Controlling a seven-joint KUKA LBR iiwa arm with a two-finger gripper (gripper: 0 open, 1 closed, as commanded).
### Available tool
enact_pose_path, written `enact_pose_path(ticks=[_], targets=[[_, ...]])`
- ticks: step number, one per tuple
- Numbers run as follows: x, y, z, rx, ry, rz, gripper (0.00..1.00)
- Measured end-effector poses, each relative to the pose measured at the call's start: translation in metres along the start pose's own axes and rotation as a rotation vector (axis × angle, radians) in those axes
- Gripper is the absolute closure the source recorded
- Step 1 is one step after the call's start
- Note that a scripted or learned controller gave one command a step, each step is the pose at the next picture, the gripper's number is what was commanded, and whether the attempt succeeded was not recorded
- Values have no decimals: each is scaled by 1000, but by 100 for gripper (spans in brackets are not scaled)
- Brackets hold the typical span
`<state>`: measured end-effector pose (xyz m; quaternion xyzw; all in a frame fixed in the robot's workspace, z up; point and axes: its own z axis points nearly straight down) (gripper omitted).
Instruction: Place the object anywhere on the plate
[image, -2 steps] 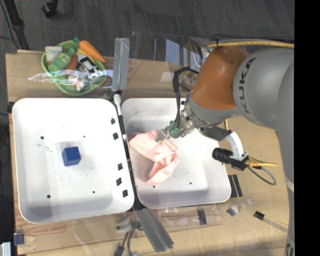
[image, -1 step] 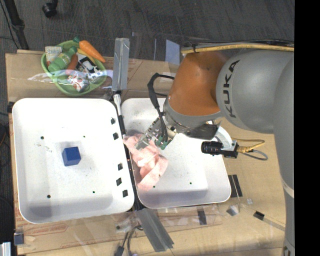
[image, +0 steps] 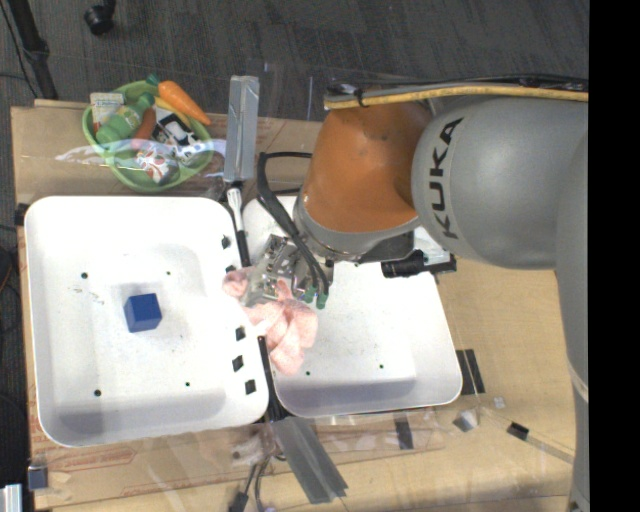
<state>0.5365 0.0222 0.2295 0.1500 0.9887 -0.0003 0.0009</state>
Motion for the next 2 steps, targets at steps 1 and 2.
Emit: enact_pose_path(ticks=[1, 2], targets=[[8, 51, 5, -1, 0, -307, 100], [29, 99, 1, -1, 1, -311, 100]])
